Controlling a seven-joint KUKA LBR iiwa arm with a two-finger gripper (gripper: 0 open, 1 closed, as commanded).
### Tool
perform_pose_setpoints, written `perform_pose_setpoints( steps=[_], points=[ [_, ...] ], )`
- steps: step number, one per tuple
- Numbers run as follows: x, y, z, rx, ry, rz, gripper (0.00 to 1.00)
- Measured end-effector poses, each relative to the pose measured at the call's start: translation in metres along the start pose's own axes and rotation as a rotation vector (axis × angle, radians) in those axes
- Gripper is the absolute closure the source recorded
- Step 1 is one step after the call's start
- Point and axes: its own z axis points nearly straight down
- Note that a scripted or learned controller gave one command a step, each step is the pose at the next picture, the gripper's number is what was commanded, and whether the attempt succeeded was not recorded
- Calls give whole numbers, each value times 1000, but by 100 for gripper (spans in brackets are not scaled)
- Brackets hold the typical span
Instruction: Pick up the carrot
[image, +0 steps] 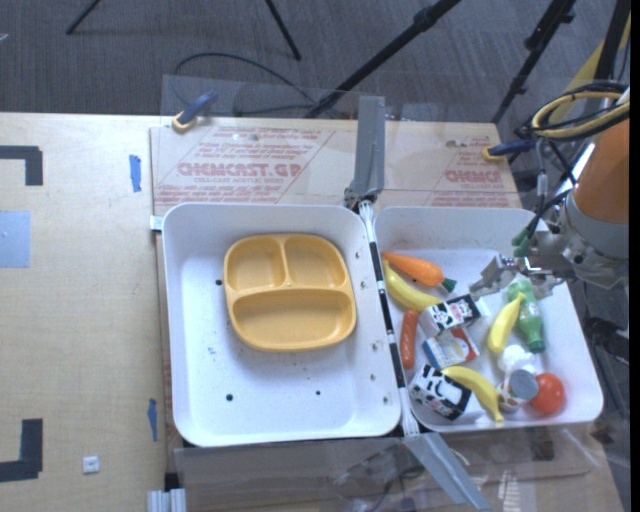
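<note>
Wooden bench boards carry two shallow white bins side by side, and the carrot lies in the right bin near its upper left corner, just beside the dividing wall, untouched as far as I can judge, so the whole pick is left to do. Its long axis runs from upper left to lower right, the orange tapered end toward the divider and the green stub toward the bin's middle, with a banana just below it. Outward to the right, the gripper hangs over the bin's upper middle, apart from the carrot, its fingers spread and nothing between them; the left bin holds a yellow divided plate.
</note>
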Motion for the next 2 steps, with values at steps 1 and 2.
perform_pose_setpoints(
  steps=[1,2],
  points=[
    [-10,57,136,-2,-1,-211,0],
    [2,126,152,-7,-4,-293,0]
  ],
)
